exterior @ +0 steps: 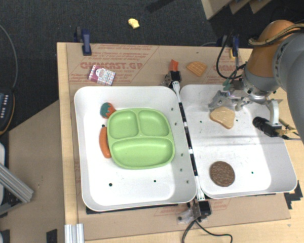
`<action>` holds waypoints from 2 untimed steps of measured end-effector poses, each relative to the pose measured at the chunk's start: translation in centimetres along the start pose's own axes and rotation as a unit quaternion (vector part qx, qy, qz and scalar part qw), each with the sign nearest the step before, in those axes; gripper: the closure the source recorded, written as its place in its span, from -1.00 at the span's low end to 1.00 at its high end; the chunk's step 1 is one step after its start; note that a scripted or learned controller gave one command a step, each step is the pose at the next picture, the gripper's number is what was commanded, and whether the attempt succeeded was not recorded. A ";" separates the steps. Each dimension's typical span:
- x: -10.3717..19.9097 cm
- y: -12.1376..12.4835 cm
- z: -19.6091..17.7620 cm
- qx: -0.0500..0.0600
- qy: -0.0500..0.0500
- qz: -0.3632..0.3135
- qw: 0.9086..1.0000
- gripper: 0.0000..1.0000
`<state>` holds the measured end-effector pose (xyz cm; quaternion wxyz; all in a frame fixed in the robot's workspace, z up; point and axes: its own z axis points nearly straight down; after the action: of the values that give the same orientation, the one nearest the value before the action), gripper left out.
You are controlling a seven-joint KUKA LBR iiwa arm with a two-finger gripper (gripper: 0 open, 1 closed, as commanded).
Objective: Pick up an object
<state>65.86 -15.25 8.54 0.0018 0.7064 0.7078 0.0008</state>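
In the right-hand white bin (273, 184), toward its upper middle, lies a tan slice of bread (223, 117), a toy piece roughly wedge-shaped, with its broad rounded end toward the upper left of the frame and its narrower end pointing down and to the right; its long axis runs on that same diagonal, and it looks to lie flat on the bin floor. The hand (228, 99) sits directly above the slice in the frame, its grey metal parts overlapping or just touching the slice's upper edge; whether its fingers are apart or together cannot be told, and nothing is visibly clamped between them. The arm (289, 59) comes in from the upper right of the frame, a thick grey link at the edge, then the orange band (266, 49) bending down toward the wrist, which is tilted so the hand points to the lower left. A black part with cables juts from the wrist toward the right. Lower in the same bin, well apart from the bread, rests a round brown patty (222, 173). The left bin (86, 151) holds a green compartment tray (140, 138), with an orange carrot-like piece (105, 142) just beside its left edge and a small red and teal item (107, 109) near its upper left corner. On the worktop (71, 135) beyond the bins lie a second tan piece (196, 68) and a small printed packet (101, 75)
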 end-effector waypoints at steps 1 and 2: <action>1.8 -3.5 0.0 0.001 0.001 0.001 1.000 -1.00; 1.8 -5.6 -0.1 0.001 0.000 0.001 1.000 -1.00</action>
<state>60.26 -13.42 8.59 0.0007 0.7072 0.7070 0.0003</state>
